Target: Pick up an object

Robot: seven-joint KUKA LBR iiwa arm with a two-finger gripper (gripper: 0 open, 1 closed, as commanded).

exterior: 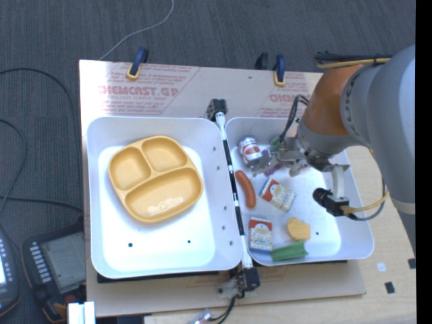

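Note:
My gripper (pixel 277 168) hangs low over the middle of the right bin (pixel 351 238), with its fingers spread and nothing between them. Just left of it lies a small red and white can (pixel 250 150). A red and white carton (pixel 278 195) lies directly in front of the gripper, close below the fingertips. A red sausage (pixel 246 187) lies along the bin's left wall. Nearer the front are a second small carton (pixel 260 234), a yellow cookie-shaped piece (pixel 298 230) and a green vegetable (pixel 289 252).
The left bin (pixel 101 248) holds a yellow divided plate (pixel 156 178). A black divider rail (pixel 229 181) runs between the bins. The grey arm with its orange band (pixel 331 106) crosses the right bin's back right corner, and a cable (pixel 351 211) loops beside it.

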